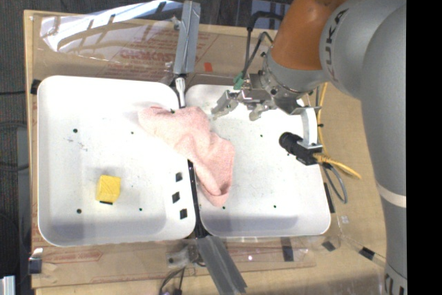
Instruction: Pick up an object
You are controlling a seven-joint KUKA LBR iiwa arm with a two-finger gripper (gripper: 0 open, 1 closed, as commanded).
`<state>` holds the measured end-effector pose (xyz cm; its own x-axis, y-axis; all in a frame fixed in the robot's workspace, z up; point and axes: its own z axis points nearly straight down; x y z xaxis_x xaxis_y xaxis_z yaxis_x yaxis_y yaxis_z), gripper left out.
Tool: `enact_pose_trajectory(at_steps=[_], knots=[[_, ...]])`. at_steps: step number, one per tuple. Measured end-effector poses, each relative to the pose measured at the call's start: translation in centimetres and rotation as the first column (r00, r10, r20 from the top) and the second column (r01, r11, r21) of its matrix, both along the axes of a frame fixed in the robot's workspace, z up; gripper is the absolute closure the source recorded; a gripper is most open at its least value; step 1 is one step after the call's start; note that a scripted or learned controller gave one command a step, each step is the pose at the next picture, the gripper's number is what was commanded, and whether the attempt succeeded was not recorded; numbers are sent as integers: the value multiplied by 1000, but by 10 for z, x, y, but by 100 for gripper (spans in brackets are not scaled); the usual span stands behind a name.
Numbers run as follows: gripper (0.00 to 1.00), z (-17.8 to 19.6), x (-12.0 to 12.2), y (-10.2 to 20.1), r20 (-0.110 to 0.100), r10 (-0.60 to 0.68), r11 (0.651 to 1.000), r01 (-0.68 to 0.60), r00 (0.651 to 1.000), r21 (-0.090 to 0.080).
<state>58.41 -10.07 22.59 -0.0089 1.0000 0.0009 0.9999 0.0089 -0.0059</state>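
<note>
A pink cloth [197, 148] lies draped over the divider between the two bins, partly in the left bin [69, 169] and partly in the right bin [290, 204]. A small yellow block [108, 188] sits in the lower part of the left bin. My gripper [237, 106] hangs over the upper part of the right bin, just right of the cloth's top edge. Its two fingers are spread apart with nothing between them.
The grey arm with its orange band [311, 27] reaches in from the upper right. A black cable fitting [298, 147] and yellow cable hang over the right bin's right side. A metal bar [185, 45] stands above the divider at the back.
</note>
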Motion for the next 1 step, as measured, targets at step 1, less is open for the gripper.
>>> enact_pose_trajectory(at_steps=[1], knots=[[0,-121,-50,-29,1,194,981,-194,981,2]])
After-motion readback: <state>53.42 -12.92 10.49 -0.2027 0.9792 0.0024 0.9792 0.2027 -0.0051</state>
